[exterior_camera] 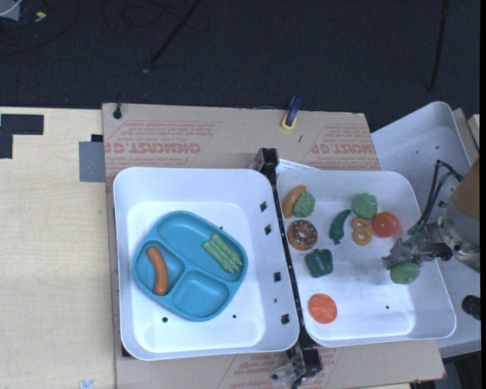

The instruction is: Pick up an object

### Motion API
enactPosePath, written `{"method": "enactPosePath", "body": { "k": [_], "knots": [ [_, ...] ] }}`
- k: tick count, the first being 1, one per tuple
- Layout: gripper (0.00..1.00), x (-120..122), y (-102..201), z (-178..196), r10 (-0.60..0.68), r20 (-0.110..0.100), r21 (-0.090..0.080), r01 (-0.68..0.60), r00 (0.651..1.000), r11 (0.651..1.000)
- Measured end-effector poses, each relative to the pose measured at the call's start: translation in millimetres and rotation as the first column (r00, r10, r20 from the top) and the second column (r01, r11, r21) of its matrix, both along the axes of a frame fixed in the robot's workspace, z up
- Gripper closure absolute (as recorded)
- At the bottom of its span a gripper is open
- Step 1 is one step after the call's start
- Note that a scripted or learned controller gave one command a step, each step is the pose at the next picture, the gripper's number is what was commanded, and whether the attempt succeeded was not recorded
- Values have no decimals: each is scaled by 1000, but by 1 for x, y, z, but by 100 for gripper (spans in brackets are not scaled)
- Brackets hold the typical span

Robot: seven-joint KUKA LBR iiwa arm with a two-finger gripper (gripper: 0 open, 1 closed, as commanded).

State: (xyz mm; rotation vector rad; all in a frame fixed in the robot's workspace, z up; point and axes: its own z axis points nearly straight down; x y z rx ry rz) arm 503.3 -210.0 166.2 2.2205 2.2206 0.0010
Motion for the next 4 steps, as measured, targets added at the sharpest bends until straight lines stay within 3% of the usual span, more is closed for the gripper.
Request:
{"method": "enactPosePath", "body": {
  "k": [1, 2, 4],
  "knots": [
    [100, -4, 7, 57, 1, 0, 0, -1, 1000, 1000],
    [100, -4, 7, 61, 2, -2, 1, -2, 1000, 1000],
    [100, 15, 110, 74, 4, -3, 2, -4, 1000, 1000]
  ]
}}
